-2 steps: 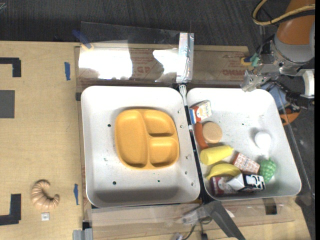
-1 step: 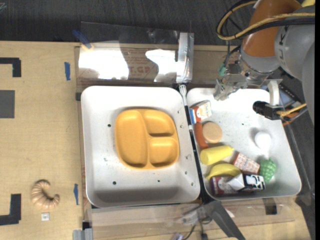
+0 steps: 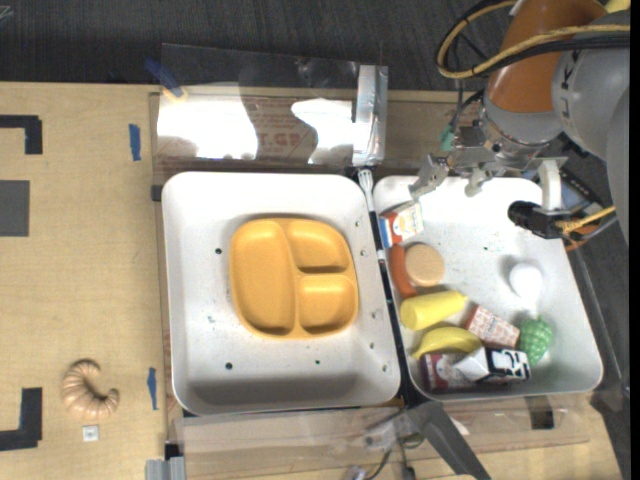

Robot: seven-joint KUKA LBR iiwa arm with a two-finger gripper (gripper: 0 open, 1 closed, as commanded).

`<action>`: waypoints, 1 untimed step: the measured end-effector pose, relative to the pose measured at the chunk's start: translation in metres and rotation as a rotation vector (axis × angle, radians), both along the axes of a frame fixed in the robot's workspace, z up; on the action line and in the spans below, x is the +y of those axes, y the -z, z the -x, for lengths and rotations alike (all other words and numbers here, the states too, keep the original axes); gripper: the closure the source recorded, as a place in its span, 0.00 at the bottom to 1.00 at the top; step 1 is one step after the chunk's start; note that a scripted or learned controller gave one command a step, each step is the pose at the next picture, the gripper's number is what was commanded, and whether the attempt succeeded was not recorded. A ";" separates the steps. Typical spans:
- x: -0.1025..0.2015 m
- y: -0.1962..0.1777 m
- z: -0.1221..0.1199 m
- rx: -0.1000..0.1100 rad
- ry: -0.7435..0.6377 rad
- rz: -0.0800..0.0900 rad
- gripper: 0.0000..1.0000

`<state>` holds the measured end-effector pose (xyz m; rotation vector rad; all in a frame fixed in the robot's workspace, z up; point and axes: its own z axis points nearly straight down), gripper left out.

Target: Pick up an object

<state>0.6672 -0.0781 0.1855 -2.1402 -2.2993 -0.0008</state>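
My gripper hangs over the far left corner of the right bin, fingers spread apart and open with nothing between them. Just below it a red and white carton lies against the bin's left wall. Beneath that come a tan round bun on an orange piece, a yellow block and a banana. A pink box, a green broccoli, a white ball and a black and white box fill the near right part.
The left bin holds a yellow divided plate. A croissant lies on the bench at the near left. A shiny foil sheet stands behind the left bin. Cables run along the right bin's far right edge.
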 end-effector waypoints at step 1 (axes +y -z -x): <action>-0.027 0.086 0.056 -0.014 0.042 0.002 0.00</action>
